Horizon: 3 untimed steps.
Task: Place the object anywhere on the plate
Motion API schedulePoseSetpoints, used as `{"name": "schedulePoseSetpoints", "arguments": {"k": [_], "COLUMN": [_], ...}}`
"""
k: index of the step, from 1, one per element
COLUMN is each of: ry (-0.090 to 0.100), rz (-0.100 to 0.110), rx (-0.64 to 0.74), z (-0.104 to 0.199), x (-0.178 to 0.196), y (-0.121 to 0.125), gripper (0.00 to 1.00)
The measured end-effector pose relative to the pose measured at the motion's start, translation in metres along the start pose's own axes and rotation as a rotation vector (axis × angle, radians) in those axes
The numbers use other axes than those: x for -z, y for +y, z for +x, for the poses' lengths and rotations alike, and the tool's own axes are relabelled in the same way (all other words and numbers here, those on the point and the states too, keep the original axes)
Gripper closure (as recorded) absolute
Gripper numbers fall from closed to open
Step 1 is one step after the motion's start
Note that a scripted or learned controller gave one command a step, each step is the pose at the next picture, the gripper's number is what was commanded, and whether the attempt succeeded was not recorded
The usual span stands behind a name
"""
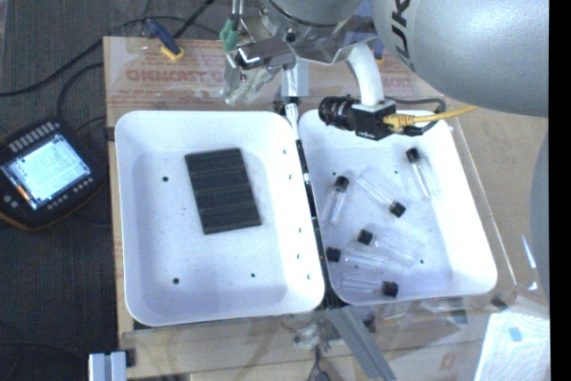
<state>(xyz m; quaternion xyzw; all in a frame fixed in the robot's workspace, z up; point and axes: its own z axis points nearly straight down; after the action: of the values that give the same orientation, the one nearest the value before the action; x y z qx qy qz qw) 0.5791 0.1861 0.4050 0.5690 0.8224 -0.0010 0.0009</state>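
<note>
Nearest, clear vials point(379, 259) with black caps lie scattered in the right bin point(477, 232), pointing many ways. Left of them, in the left bin point(134, 219), the dark plate point(223, 190) lies flat with free room around. Farthest, the claw point(250, 71) hangs beyond both bins; whether it holds anything I cannot tell.

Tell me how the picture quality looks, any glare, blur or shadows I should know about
In the camera view, the clear vials are hard to outline against the bright right bin; mostly their black caps stand out. The arm looms large and soft near the lens, with sheen on its grey shell. The dark plate in the left bin is sharp, with soft shadows along the bin walls.
</note>
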Motion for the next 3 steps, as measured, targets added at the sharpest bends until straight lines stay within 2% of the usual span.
{"name": "schedulePoseSetpoints", "arguments": {"k": [1,2,3], "ry": [-0.001,-0.002,0.001], "rz": [-0.001,-0.002,-0.001], "rx": [0.182,0.398,0.112], "z": [0.026,0.016,0.007], "x": [0.029,0.029,0.029], "y": [0.021,0.057,0.08], "gripper": [1.0,1.0,1.0]}}
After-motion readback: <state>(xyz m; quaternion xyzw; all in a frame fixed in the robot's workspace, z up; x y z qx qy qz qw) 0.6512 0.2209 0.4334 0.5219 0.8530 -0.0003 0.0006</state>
